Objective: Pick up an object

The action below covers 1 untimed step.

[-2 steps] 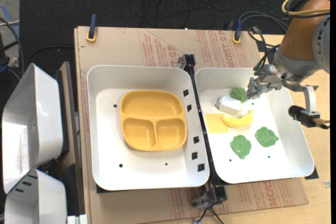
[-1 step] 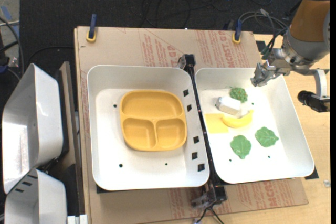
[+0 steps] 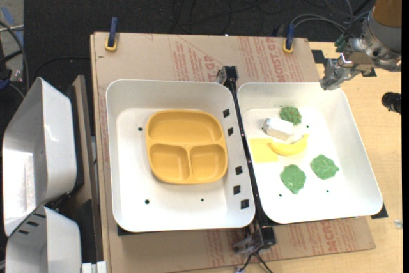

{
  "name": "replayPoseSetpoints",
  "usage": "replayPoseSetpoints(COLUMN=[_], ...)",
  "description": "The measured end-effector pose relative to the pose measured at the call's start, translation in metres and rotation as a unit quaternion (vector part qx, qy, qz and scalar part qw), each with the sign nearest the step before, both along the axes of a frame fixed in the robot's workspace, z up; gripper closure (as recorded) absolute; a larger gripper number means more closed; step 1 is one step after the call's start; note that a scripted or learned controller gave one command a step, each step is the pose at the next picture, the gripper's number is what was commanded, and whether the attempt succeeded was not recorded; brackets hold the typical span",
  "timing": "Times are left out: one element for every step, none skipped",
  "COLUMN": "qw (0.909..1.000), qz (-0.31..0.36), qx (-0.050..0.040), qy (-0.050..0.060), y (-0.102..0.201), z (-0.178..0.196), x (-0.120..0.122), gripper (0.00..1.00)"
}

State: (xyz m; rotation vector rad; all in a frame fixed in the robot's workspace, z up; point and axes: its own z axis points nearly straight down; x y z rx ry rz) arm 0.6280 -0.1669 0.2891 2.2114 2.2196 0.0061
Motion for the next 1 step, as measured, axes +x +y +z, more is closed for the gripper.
replayPoseSetpoints(qw=[1.0000], qz=[0.002], qx=[0.0020], qy=[0.004], y=[0.0461], z=[-0.0026], x=[0.0023], gripper=[1.00])
